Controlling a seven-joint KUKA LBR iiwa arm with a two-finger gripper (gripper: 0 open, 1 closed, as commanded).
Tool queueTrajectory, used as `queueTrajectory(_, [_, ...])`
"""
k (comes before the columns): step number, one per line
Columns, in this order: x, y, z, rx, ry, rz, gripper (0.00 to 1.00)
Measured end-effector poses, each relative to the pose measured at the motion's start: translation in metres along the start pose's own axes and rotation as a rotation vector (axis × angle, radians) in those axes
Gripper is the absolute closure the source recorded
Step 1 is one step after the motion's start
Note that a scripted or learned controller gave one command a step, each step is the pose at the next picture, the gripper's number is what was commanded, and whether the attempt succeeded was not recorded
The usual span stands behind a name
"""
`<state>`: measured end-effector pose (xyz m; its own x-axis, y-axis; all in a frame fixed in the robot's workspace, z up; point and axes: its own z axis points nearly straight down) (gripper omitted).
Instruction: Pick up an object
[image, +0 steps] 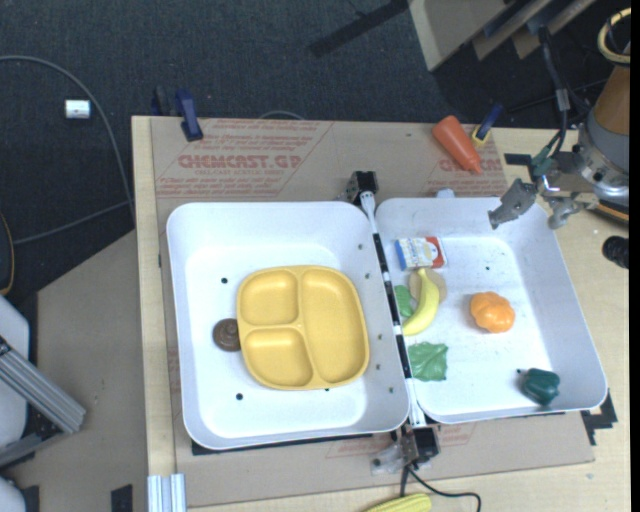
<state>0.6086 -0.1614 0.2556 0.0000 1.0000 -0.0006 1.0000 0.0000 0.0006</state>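
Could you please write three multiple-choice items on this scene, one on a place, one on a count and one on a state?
1. Where does the yellow tray lie?
A. left bin
B. right bin
C. on the bare bench

2. How many sections does the tray have?
A. two
B. three
C. five

3. How does the gripper stand to the orange?
A. closed around it
B. apart from it, near the right bin's far edge
C. pressing down on it

Answers:
1 A, the tray sits mid left bin.
2 B, its ridges part three sections.
3 B, white bin floor shows between them.
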Motion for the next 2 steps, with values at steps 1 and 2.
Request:
queueTrajectory(1, [-0.019,-0.028,0.167,0.003,0.001,0.001,0.0])
queueTrajectory(2, [0.021,-0.071,0.171,0.003,0.002,0.0,0.0])
